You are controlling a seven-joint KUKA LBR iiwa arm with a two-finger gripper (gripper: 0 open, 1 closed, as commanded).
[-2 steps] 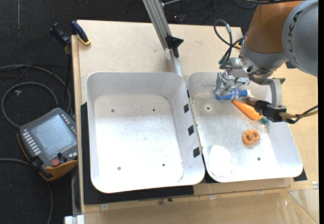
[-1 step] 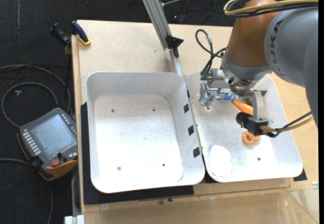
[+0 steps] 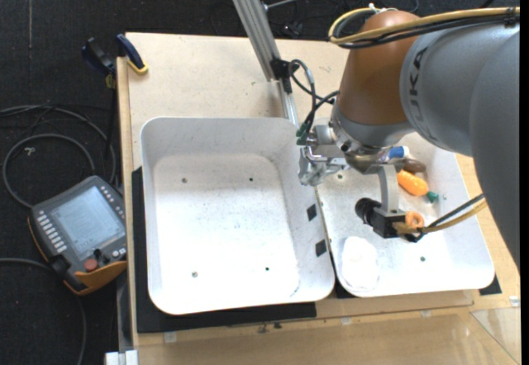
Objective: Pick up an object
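**Asker:** Where is your gripper just now?

**Arm:** My gripper (image 3: 312, 167) hangs over the inner edge of the right bin (image 3: 450, 266), just at the seam where it meets the left bin (image 3: 215, 219). My wrist, with its orange band, bulks above it and hides much of it.

**Asker:** Is it parted or closed?

**Arm:** I cannot tell. From this slant above, I see only a bit of bright metal below my wrist, and its state is not clear to me.

**Asker:** What could be picked up, and where does it lie from you?

**Arm:** Everything lies in the right bin. The orange object (image 3: 413, 183) is on the bin floor toward the view's right of my gripper, near it but apart. Just behind it lie a brown piece (image 3: 416, 165) and a blue piece (image 3: 397, 153), both partly tucked under my wrist. A small green bit (image 3: 432, 198) sits just beside the orange object's nearer end. The white round object (image 3: 360, 263) rests by the front wall of the bin, toward the camera from my gripper, well apart from it.

**Asker:** Does your gripper touch any of them?

**Arm:** It is closest to the bin's wall, with the orange object and the white round object both off to one side.
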